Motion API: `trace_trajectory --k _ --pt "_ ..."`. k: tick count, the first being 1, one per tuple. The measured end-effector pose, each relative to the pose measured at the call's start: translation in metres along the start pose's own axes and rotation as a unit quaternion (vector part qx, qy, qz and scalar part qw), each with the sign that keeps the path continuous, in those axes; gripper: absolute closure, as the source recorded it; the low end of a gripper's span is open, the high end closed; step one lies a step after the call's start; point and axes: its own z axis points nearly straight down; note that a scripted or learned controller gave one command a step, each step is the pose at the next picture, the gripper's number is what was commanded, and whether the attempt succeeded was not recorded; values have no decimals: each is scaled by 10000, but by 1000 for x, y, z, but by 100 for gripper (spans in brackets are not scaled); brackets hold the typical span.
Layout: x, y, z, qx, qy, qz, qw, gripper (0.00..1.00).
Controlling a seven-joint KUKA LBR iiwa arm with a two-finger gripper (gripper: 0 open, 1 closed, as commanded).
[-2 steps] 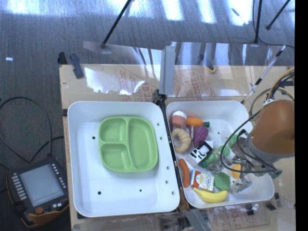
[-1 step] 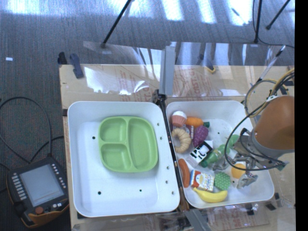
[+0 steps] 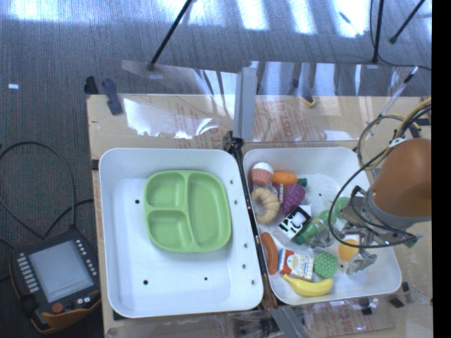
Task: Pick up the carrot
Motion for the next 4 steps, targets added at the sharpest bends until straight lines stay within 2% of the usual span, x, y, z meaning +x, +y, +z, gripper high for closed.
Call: trace_trajectory --k 1,2,3,4 --pt "9 5 1 -13 3 632 9980 0" --pt "7 2 0 -6 3 598 9982 0" --pt "9 -4 0 -2 -3 879 9961 0" --pt "20 -8 0 -9 4 1984 9801 0"
